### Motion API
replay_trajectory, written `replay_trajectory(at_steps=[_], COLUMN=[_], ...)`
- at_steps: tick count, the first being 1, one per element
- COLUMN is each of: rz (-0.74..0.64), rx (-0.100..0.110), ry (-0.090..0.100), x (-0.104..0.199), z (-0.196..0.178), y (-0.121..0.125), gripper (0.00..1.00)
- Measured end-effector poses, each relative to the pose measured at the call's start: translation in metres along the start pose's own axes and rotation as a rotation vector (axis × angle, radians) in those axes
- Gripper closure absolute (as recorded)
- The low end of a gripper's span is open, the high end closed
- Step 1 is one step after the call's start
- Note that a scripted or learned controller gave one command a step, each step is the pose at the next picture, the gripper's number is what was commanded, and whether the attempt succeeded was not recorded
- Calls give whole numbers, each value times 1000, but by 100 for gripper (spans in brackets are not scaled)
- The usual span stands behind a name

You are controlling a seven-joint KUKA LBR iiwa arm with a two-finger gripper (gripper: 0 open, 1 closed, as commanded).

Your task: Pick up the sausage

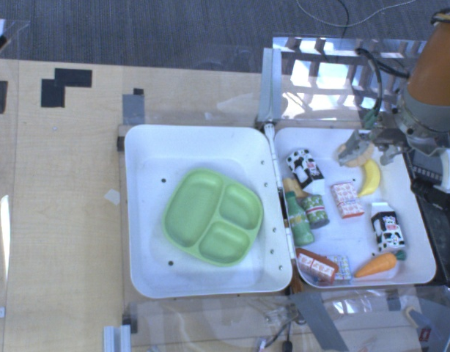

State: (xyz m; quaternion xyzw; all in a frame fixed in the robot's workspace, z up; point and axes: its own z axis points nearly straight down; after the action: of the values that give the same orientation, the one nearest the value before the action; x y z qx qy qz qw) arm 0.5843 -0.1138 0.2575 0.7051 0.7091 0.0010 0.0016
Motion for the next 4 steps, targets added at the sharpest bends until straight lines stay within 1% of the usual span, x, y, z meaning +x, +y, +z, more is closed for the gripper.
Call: replay_trajectory(at_steps=[1, 2, 3, 4], rz=[-205, -284, -183, -105], rx=[0, -2, -12, -46], ry=[1, 2, -14, -30], x=[58, 138, 182, 187], z=[73, 72, 98, 119], y=[39, 6, -1, -15], gripper=[0, 0, 0, 0])
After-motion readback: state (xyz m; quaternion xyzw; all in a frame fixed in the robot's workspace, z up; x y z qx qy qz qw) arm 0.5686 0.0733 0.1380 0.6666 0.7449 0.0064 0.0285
